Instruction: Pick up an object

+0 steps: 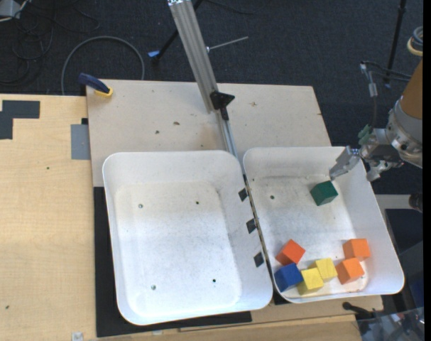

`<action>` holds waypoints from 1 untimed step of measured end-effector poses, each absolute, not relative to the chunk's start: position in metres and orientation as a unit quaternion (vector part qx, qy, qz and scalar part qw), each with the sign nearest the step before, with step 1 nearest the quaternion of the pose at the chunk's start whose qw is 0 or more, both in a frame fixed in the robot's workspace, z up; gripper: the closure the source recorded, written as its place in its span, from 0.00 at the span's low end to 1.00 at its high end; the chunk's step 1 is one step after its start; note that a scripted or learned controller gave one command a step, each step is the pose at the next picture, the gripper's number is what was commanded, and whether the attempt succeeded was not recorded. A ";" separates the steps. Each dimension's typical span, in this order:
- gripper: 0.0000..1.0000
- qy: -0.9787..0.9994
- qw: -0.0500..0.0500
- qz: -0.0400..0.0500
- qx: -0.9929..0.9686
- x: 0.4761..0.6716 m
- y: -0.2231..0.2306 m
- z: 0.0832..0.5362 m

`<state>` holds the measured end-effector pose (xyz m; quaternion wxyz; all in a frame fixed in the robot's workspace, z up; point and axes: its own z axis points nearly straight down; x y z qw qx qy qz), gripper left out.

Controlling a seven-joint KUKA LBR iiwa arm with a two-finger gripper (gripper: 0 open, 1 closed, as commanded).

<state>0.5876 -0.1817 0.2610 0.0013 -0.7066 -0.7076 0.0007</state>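
Where pincer (pixel 358 163) hovers, matte green cube (pixel 324 192) near

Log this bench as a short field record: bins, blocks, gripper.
left bin: no blocks in it
right bin: holds seven blocks
green block: alone, toward the far side of the right bin
near cluster: three orange blocks, two yellow blocks, one blue block
gripper: over the right bin's far right rim, beside the green block, nothing seen between its fingers
task state: no block lifted yet
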 end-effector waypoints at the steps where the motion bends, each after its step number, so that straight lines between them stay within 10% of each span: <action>1: 0.00 -0.708 0.001 0.001 -0.707 0.588 -0.182 0.261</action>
